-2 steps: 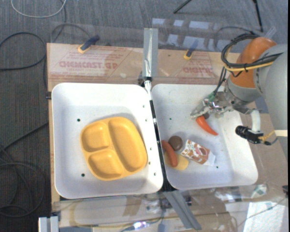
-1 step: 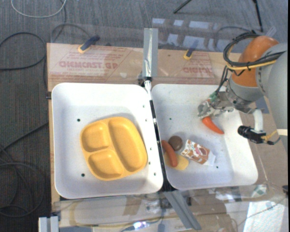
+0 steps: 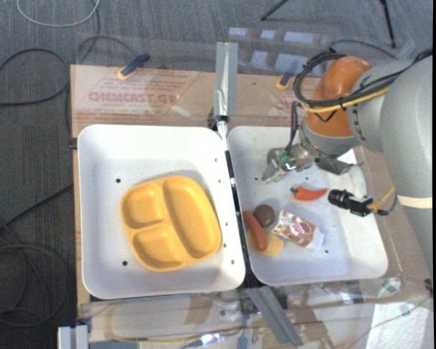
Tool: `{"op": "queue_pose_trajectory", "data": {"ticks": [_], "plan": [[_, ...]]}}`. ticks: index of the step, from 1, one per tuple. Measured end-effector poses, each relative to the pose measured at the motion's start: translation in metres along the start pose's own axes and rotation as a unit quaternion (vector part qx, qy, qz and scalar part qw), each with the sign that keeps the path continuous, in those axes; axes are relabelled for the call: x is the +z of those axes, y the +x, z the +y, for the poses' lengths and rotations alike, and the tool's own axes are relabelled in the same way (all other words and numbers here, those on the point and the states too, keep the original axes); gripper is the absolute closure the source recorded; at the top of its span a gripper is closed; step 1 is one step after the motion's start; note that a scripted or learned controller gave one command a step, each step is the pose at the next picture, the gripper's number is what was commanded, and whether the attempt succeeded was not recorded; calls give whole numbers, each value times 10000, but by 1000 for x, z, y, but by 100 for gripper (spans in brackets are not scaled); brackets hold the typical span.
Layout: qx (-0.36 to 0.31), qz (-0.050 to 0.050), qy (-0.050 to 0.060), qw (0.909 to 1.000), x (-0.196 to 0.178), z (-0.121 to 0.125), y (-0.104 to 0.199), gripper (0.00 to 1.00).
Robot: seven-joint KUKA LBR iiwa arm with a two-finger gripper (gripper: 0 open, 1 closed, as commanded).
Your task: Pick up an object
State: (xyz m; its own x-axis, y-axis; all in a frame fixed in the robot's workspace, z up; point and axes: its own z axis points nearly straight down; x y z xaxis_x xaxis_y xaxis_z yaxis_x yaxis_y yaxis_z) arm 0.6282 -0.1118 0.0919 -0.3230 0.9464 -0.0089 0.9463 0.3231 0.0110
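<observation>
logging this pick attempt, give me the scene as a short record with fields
left bin: yellow three-compartment tray
right bin: orange pepper, brown round piece, sausage, yellow piece, printed packet
gripper: over the right bin's upper part in view, apart from every item
nearest item to gripper: orange pepper

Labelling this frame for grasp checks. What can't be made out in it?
- Camera view: the right bin's far right corner is covered by the arm.
- Camera view: the yellow piece sits partly behind the sausage, so its shape is unclear.
- Camera view: print on the packet is too small to read.
- Camera view: whether the tool touches the bin floor cannot be told.
</observation>
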Motion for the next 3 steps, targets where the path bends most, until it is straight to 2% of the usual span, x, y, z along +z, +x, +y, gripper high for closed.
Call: {"op": "queue_pose_trajectory", "data": {"ticks": [1,2,3], "plan": [[-1,11,15,10000,2,-1,1,0],[391,9,11,9992,1,-83,-19,0],[601,2,-3,9982,0,-137,-3,0]]}}
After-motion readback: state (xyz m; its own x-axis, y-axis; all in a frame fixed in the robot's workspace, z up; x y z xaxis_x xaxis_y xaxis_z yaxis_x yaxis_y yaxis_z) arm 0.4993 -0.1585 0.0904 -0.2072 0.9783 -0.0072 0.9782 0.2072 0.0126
